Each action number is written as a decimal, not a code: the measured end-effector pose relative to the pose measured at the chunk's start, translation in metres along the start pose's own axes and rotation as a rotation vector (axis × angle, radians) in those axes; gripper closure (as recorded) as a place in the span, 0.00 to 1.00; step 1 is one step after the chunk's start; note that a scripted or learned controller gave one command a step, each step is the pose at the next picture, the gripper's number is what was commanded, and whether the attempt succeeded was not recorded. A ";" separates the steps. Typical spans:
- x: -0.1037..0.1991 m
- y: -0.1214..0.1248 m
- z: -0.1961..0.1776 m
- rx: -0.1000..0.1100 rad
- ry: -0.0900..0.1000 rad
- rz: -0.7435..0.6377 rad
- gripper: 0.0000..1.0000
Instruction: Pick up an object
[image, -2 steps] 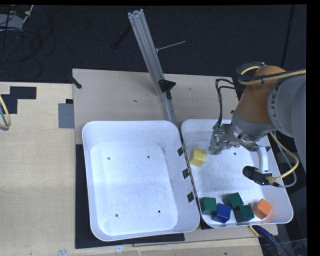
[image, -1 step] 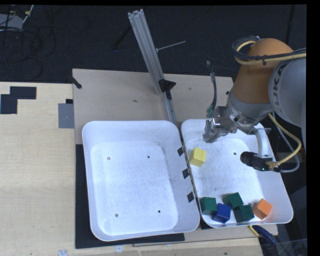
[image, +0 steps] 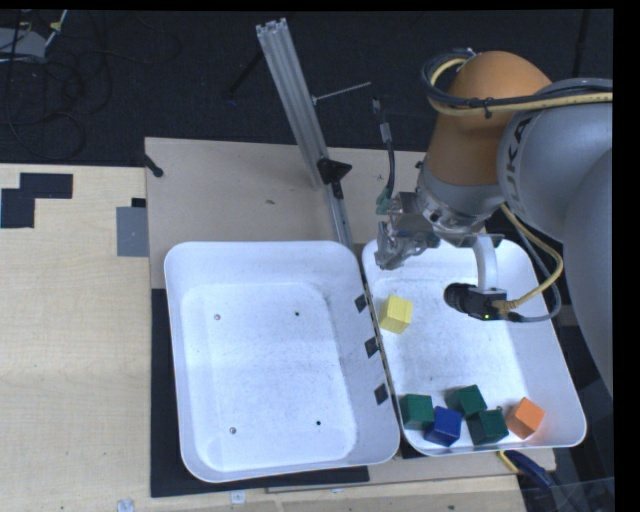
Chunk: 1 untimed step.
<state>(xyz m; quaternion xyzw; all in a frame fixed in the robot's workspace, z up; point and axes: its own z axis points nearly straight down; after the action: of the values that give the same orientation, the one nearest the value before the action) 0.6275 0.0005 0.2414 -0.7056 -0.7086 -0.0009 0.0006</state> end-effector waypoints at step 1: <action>-0.017 0.005 0.055 0.009 -0.003 0.006 1.00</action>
<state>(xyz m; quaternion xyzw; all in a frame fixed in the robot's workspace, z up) 0.6326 -0.0161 0.1866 -0.7078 -0.7064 0.0033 0.0027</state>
